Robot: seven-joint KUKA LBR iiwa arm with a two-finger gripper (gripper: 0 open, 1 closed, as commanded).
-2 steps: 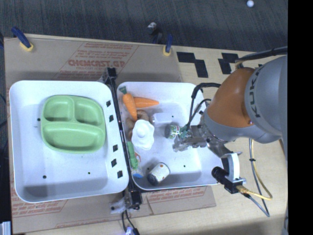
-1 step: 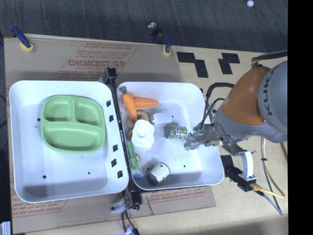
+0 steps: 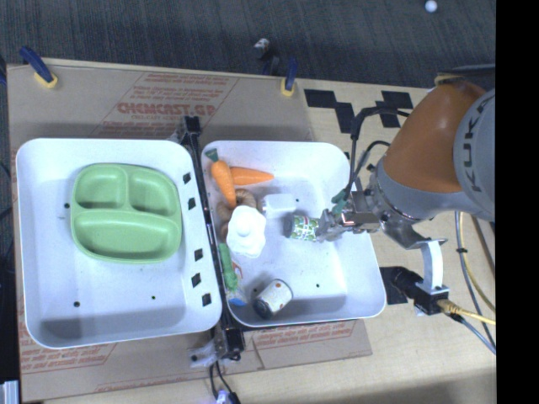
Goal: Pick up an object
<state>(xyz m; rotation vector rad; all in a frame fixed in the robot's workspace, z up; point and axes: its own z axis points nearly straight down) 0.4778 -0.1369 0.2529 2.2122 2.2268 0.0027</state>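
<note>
The grey arm with its orange band reaches in from the right edge of the surface and has its tool (image 3: 327, 227) low inside the right shallow white plastic bin (image 3: 362, 297), near that bin's right wall. The tool's tip sits against a small green-and-white patterned can (image 3: 302, 226) lying on its side; whether the fingers stand open around it or closed on it cannot be told from this slanted look, as the wrist blocks them. The step in hand looks like the reach-and-grasp on that can, which rests on the bin floor toward the right of centre. The next move, as I judge it, calls for a firm close across the can's round body and then a straight lift, since a can on its side may roll away. Counting the right bin: two orange carrot-shaped toys (image 3: 236, 178) near the back edge, one white plastic bottle (image 3: 246, 231) at the middle, one small white block (image 3: 279, 203) just behind the can, one brownish lump (image 3: 244, 199) beside the carrots, one dark-and-white round item (image 3: 273, 296) near the front edge, and one thin green stick (image 3: 226, 263) along the left wall. The left white bin (image 3: 34, 242) holds one pale green divided plastic tray (image 3: 126, 211).
</note>
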